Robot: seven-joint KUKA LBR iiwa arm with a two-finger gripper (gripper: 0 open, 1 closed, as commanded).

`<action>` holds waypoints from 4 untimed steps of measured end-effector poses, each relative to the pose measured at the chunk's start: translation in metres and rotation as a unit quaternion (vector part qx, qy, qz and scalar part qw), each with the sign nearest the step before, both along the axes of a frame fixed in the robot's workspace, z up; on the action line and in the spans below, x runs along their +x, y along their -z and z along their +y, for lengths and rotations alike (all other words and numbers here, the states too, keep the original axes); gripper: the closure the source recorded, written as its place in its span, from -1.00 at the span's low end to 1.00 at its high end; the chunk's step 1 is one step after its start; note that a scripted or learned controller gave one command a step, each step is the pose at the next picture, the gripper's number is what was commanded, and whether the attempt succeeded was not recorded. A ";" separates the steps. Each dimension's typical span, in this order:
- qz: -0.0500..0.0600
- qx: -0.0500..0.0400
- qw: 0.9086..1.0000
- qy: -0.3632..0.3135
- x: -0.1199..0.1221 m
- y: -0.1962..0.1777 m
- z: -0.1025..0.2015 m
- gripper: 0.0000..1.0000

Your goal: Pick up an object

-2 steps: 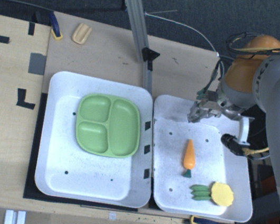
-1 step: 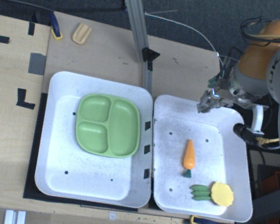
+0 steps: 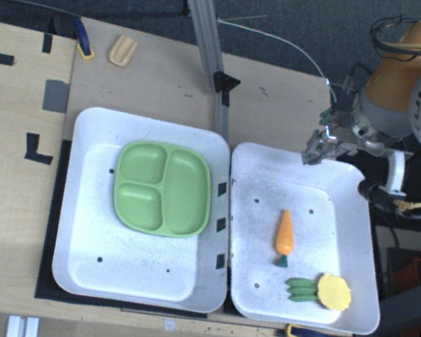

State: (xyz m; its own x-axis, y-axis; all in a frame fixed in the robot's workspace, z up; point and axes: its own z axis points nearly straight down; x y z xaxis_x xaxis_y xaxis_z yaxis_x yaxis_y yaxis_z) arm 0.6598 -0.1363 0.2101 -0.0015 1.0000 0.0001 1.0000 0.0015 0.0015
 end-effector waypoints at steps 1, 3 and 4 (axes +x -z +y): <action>0.001 0.001 1.000 -0.002 -0.009 -0.012 0.047 1.00; 0.001 0.001 1.000 -0.003 -0.023 -0.019 0.150 1.00; 0.003 0.000 1.000 -0.002 -0.049 -0.011 0.197 1.00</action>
